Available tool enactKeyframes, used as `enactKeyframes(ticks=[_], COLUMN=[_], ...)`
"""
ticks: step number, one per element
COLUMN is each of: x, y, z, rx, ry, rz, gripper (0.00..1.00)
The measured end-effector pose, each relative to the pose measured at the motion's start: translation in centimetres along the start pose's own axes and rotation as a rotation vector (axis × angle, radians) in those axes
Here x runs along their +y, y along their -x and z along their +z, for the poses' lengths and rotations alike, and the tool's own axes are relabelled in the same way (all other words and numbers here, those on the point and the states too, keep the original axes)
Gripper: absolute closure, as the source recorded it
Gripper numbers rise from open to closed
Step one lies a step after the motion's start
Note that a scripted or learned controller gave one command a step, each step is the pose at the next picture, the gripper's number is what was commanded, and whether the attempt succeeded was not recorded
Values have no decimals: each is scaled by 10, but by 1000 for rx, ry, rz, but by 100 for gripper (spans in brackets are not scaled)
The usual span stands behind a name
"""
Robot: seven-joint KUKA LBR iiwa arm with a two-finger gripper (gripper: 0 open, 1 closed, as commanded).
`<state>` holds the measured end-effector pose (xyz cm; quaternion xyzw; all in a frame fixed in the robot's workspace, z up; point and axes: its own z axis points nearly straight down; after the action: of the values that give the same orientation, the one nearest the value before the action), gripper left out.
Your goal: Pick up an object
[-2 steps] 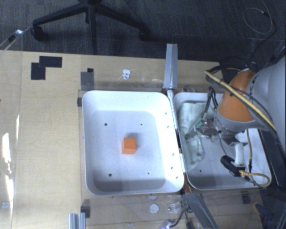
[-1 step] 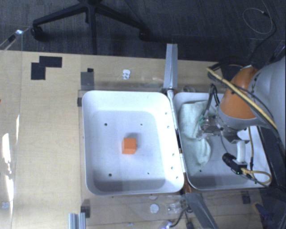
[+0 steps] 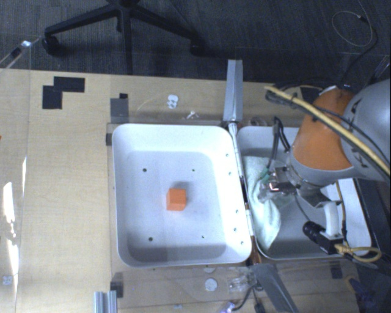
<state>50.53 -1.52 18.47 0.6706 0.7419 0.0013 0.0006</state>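
Wood bench (image 3: 61, 202) held two white bins. Our gripper (image 3: 272, 185) hung over the right bin (image 3: 293, 247); we couldn't tell its grip. It might miss the orange block (image 3: 176, 199), far away in the left bin (image 3: 146, 147).

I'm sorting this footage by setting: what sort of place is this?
Probably a robotics lab or test cell: a robot arm over two white bins on a wooden bench, with an office chair base behind.

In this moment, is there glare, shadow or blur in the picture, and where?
Camera view: glare streaks on the bench's left edge; the orange cube is sharp and throws little shadow; the left bin shows soft grey shading near its lower wall; the arm shades the right bin.
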Motion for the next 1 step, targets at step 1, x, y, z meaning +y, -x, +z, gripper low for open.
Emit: enactKeyframes(ticks=[1], x=[63], y=[19], z=[-10], rx=[-1], ry=[0], rz=[-75], gripper=[100])
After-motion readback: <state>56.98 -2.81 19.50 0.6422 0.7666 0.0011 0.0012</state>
